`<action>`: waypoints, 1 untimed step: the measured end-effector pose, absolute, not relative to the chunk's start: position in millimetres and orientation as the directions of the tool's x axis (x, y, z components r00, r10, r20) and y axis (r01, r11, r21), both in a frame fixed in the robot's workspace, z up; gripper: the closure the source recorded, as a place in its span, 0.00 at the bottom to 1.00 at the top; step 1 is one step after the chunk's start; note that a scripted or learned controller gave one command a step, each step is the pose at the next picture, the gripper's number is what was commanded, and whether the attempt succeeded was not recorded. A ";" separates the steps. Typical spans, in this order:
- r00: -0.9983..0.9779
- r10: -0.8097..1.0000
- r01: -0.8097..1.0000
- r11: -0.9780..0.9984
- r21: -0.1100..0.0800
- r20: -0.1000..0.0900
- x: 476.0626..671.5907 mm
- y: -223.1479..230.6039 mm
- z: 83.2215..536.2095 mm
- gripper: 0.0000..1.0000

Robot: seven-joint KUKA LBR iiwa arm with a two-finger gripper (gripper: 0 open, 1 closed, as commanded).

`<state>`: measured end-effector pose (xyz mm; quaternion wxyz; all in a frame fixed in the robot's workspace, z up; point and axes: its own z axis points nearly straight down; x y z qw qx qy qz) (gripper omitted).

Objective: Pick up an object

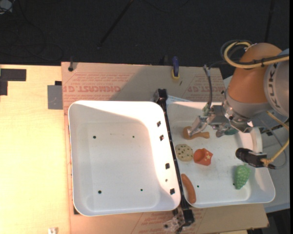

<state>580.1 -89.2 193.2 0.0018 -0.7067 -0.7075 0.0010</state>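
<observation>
My gripper [199, 126] hangs over the upper part of the right bin [219, 199], its metal fingers pointing left and down at a tan, bone-shaped toy [196, 134] that lies just under the fingertips. Below that toy lie a round speckled cookie [184, 152] and a red pepper-like piece [203, 156]. An orange-red sausage [188, 187] rests near the bin's front left corner. A green bunch of grapes [241, 176] sits at the right. Nothing shows between the fingers.
The left bin [88, 199] stands beside the right one, separated by a black clamp strip [166, 145]. Both rest on a cardboard sheet [112, 84] over a wooden bench. A black cable end [249, 156] hangs over the right bin's edge.
</observation>
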 end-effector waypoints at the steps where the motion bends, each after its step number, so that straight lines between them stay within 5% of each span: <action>1: -0.001 1.000 1.000 0.001 -0.006 0.002 580.0 -89.6 202.9 1.00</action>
